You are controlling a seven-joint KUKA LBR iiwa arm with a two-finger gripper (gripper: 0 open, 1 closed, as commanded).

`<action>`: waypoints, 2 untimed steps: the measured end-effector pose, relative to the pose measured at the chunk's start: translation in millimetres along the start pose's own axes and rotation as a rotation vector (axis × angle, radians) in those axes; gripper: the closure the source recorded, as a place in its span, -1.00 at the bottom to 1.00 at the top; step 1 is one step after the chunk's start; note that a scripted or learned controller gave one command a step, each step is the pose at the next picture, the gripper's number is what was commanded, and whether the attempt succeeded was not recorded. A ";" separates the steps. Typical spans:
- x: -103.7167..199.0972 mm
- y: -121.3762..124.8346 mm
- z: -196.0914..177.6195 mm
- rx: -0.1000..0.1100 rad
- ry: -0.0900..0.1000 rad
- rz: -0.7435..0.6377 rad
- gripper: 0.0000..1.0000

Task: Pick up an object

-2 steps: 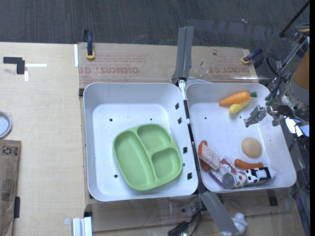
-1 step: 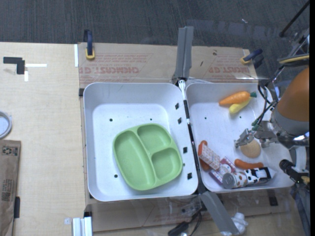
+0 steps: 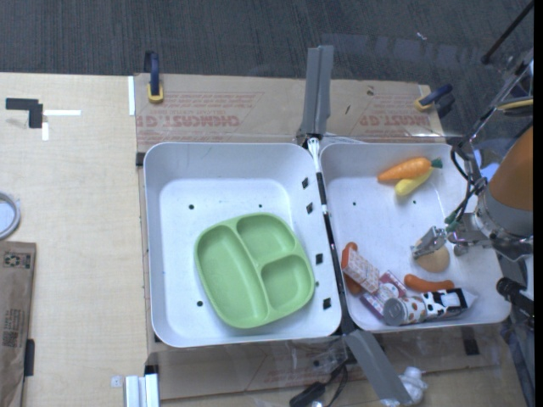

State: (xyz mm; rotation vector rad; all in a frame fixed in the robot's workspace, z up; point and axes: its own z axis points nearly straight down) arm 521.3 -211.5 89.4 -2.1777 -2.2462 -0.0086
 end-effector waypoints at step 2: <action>40.4 -43.3 -4.6 0.005 -0.011 0.146 1.00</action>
